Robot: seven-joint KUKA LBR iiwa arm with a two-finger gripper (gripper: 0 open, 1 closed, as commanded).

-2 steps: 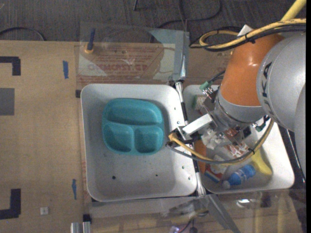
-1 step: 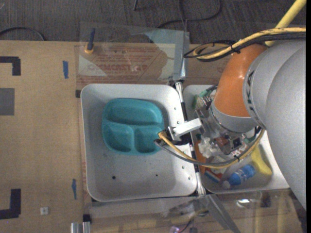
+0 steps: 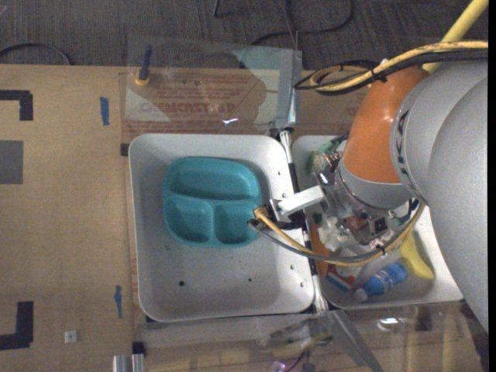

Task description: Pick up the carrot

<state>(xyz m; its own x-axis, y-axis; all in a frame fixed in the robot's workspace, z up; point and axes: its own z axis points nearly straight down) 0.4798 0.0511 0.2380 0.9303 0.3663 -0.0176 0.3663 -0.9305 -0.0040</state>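
Camera view: arm [image 3: 403, 146] over right bin [image 3: 446, 285], gripper state can't tell; teal tray [image 3: 209, 200] in left bin [image 3: 225, 293].

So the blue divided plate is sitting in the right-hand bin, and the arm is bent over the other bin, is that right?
Not quite. The camera view shows the blue divided plate lying in the left bin, not the right one. The arm is bent over the other bin, the right one, where a yellow item and a small blue bottle lie.
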